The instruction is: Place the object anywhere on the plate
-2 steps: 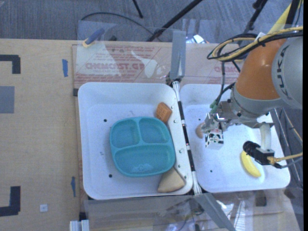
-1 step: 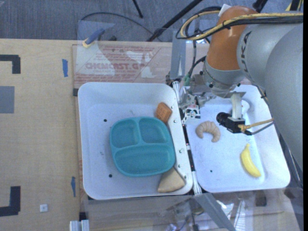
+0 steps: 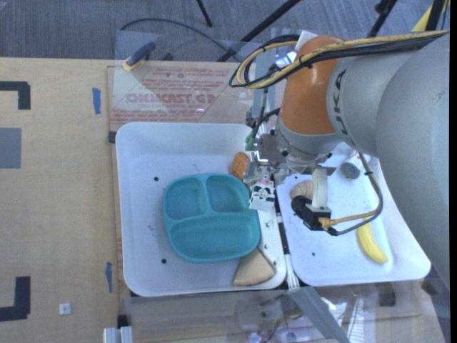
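A teal divided plate [image 3: 211, 216] lies in the left bin [image 3: 136, 191]. My gripper [image 3: 261, 190] hangs over the plate's right rim, near the wall between the two bins. Just up and left of the gripper, a small orange-brown food piece [image 3: 239, 164] rests on the bin floor beside the plate's top right corner. A tan wedge-shaped piece [image 3: 254, 270] lies just beyond the plate's bottom right corner. I see nothing between the gripper's tips.
The right bin [image 3: 400, 263] holds a yellow banana [image 3: 372, 245], a tan piece [image 3: 303, 189] partly hidden by the wrist, and a small grey object [image 3: 350, 169]. The arm covers most of that bin's upper part. A cable [image 3: 357, 216] loops off the wrist.
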